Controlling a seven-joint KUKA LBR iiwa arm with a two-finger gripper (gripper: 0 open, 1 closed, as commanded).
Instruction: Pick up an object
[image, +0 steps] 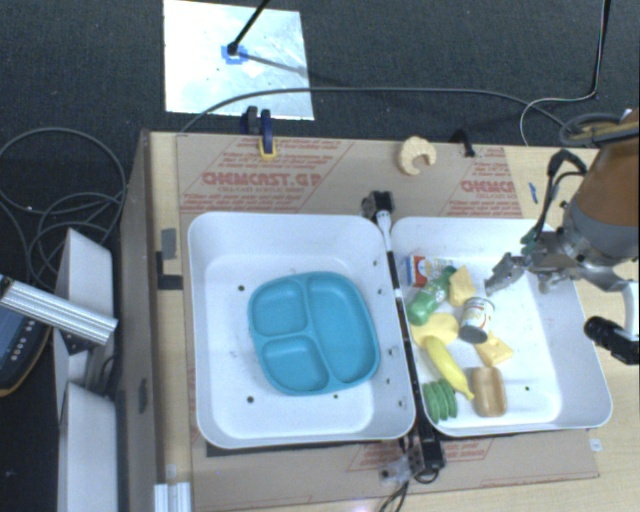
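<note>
1. Camera view: gripper (505, 270) hanging over right bin (575, 400), gripping nothing; open or clenched, cannot tell.
2. Can (476, 315) among toy food mid-bin: probably light, stiff, slippery; best pinched across its round sides.

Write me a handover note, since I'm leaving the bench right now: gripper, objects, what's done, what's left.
Gripper: over the right bin, upper part, nothing seen between its jaws; open or shut unclear.
Objects: small toy items heaped along the right bin's left side, among them a banana, a can and a green piece.
Left bin: holds a blue divided plate.
Done: nothing picked yet.
Left: lower onto one item, grasp, lift.
</note>
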